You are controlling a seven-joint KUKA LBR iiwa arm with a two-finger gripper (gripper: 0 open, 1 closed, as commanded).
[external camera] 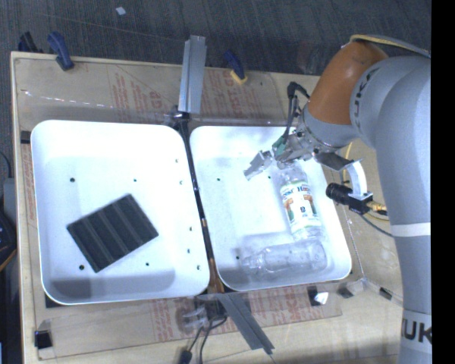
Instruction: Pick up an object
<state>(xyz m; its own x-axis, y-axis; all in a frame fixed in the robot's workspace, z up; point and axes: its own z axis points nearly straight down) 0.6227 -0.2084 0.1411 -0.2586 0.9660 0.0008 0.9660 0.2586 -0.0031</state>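
My gripper [271, 158] hangs over the upper middle of the right bin [220, 203], just above the top end of a labelled clear bottle [299, 203]. That bottle lies flat along the bin's right side. A second clear bottle [284, 258] lies across the bin's near edge, touching the first bottle's lower end. A dark ridged rectangular slab [112, 231] lies flat in the left bin [53, 150]. Nothing shows inside the gripper.
The grey arm with its orange band [341, 89] comes in from the right over the right bin's far corner. A black cable fitting [349, 197] sticks out by the bin's right rim. A metal divider bar [191, 74] and blue clamps [61, 51] stand at the bench's far edge.
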